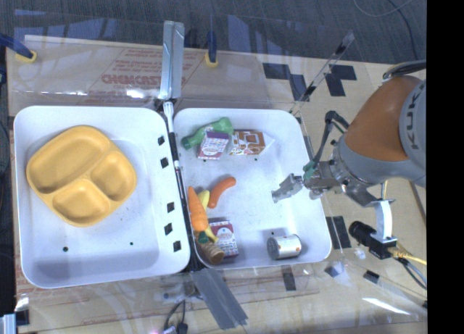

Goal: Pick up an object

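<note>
Grey two-finger gripper (288,189) hangs above bare floor of right white bin (250,209); fingers' opening unclear, nothing seen held. Small silver can (284,246) lies near. Pick not yet done.

Fixed above the bench (239,72), looking down at a slant on both white bins: left bin (43,253) and right bin (304,137) side by side, arm (377,137) entering right of them, apparently from moderate height
</note>
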Robot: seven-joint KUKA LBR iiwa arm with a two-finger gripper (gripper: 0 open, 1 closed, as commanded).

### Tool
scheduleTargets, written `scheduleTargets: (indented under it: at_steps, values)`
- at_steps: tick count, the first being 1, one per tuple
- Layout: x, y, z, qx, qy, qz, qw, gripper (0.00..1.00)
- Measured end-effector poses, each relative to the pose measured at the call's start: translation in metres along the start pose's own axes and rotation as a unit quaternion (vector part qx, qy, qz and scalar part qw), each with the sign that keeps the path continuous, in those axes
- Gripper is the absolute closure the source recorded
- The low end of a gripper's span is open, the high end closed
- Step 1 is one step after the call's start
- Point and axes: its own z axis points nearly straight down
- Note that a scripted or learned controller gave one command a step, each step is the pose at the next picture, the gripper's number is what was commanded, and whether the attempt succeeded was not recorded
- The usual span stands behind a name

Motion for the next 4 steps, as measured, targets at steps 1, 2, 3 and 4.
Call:
scheduleTargets:
  at_steps: [1, 2, 3, 4]
  values:
    - [0.088, 0.047, 0.039, 0.001, 0.000, -0.015, 0.9999, 0.00]
    - [0.110, 0.045, 0.100, -0.003, -0.002, -0.116, 0.9933, 0.00]
    - [0.043, 0.106, 0.101, -0.002, -0.001, -0.029, 0.9996, 0.00]
    - [0.108, 0.071, 0.102, 0.001, 0.001, 0.080, 0.9968, 0.00]
